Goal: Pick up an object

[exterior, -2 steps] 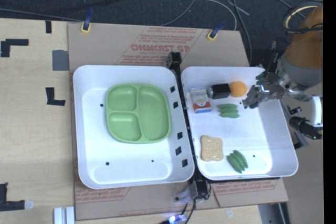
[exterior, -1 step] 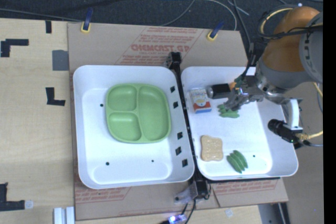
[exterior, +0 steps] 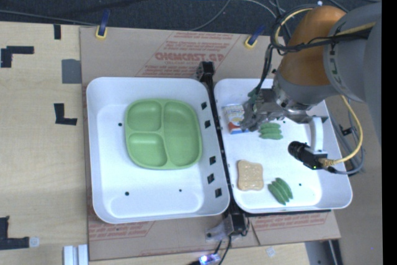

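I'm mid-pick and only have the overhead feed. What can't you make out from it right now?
- Claw: blurred and partly under the wrist; fingers' state unreadable.
- Small packet beside the claw: too blurred to identify, contact unclear.
- Green pod: upper edge hidden by the wrist.
- Right bin: far corner covered by the arm.

Loose items in my right bin (exterior: pixel 322 198)

Toast slice (exterior: pixel 250 175) lies flat; green pod (exterior: pixel 280 190) beside it; another pod (exterior: pixel 270 131) and a small packet (exterior: pixel 232 117) farther back.
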Tool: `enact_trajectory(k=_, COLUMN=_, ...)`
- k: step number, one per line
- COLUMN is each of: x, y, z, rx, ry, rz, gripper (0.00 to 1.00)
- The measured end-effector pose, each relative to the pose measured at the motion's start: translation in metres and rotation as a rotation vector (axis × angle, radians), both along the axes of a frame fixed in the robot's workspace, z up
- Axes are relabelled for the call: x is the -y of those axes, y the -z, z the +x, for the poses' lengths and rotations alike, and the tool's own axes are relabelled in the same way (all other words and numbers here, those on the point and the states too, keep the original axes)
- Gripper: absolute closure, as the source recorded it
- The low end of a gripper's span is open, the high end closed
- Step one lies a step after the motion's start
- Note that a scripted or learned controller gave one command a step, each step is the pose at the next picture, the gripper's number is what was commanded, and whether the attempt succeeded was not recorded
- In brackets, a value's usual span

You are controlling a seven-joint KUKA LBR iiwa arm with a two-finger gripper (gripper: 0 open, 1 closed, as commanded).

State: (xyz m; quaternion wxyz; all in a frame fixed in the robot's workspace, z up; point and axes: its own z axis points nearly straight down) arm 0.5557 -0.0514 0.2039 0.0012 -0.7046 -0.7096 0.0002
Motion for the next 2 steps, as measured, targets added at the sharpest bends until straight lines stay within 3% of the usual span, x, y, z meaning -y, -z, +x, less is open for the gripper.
enact_trajectory(k=1, x=-0.055, y=0.006, z=0.002, rx=-0.001, ry=0.0, rz=-0.001, gripper=1.0)
enact_trajectory(k=2, x=-0.109, y=-0.012, z=0.0, rx=0.002, ry=0.0, rz=0.0, gripper=1.0)
